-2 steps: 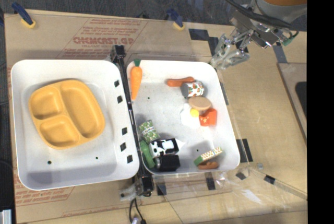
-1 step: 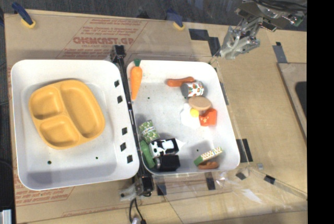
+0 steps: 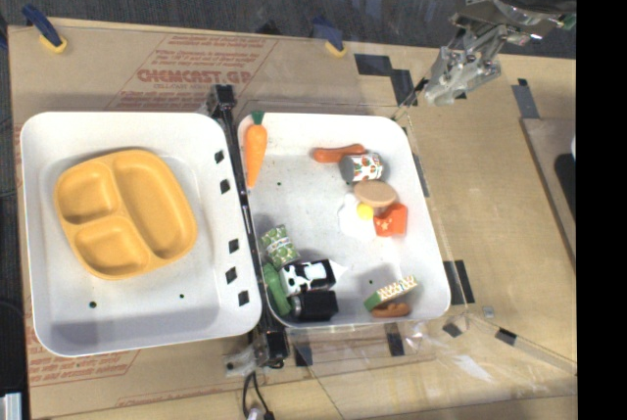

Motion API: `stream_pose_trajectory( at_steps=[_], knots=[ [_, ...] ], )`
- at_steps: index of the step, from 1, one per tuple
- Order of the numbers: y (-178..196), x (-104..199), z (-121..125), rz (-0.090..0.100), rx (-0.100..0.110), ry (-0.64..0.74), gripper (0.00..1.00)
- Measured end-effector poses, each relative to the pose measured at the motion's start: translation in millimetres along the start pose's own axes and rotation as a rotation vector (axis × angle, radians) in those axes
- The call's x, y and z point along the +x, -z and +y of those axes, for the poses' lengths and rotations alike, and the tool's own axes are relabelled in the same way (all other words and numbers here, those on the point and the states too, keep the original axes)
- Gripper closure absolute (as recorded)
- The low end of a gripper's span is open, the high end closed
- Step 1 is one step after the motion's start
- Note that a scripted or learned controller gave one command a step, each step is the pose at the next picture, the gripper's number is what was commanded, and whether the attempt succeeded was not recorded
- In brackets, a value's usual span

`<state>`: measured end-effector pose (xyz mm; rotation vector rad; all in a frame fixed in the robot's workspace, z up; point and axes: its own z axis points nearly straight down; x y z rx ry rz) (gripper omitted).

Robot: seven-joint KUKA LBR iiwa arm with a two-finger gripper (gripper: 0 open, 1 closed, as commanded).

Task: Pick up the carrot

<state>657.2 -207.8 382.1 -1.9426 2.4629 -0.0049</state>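
An orange carrot (image 3: 255,151) with a green top lies along the upper left wall of the right bin (image 3: 423,203), pointing toward the bin's front. My gripper (image 3: 453,81) hangs above the bench beyond the right bin's far right corner, well to the right of the carrot. Its fingers look apart, and nothing sits between them.
The left bin (image 3: 39,242) holds a yellow divided tray (image 3: 123,211). The right bin also holds a sausage (image 3: 336,154), a small can (image 3: 364,167), a fried egg (image 3: 367,210), a red block (image 3: 391,220), a green packet (image 3: 278,243), a black-and-white cow toy (image 3: 309,277) and a hot dog (image 3: 392,296).
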Motion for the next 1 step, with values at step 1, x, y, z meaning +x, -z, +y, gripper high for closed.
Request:
stream_pose_trajectory(
  at_steps=[1],
  knots=[
    [-60.7,-11.0,2.5,-0.002,-0.009,0.331,1.0]
  ],
)
